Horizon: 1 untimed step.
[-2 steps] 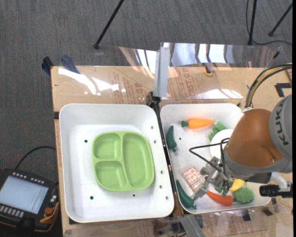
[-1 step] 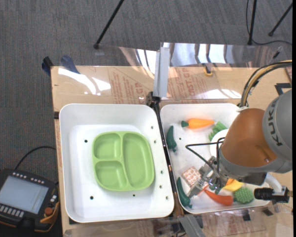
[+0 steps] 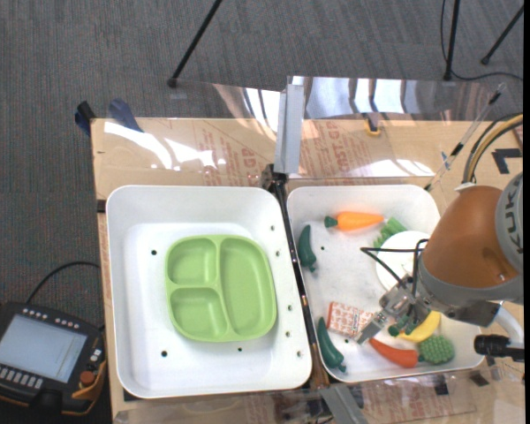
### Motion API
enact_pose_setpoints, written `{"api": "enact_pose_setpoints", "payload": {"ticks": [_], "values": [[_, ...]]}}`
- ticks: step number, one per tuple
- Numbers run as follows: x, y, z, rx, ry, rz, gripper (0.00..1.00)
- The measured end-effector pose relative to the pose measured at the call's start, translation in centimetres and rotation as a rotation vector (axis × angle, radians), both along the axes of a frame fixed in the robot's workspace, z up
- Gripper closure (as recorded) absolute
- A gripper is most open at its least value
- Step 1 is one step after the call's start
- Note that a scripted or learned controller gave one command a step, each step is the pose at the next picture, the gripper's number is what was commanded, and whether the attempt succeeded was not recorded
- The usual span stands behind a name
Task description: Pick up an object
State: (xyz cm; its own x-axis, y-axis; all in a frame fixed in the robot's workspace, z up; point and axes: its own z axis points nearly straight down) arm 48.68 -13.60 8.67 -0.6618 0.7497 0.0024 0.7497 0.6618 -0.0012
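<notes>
Camera view: two shallow white bins side by side, the arm reaching in from the right.
Left bin (image 3: 132,237): bears one light-green three-compartment plastic tray (image 3: 219,287), lying flat in the middle.
Right bin (image 3: 353,203): bears the loose toys, so picking belongs here: orange plastic carrot (image 3: 358,221), two dark-green pods (image 3: 308,248), small red-and-white printed packet (image 3: 347,319), yellow banana (image 3: 421,328), red pepper (image 3: 395,352), knobbly green ball (image 3: 435,349).
Gripper (image 3: 382,322): low over the bin's near side, just beside the packet; I cannot tell how it is set.
Grasp: nothing visibly held.
</notes>
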Motion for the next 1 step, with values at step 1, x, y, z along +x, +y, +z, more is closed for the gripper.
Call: {"api": "enact_pose_setpoints", "payload": {"ticks": [1], "values": [[-1.19,3.52,-0.08,0.001,0.004,-0.177,0.0]]}}
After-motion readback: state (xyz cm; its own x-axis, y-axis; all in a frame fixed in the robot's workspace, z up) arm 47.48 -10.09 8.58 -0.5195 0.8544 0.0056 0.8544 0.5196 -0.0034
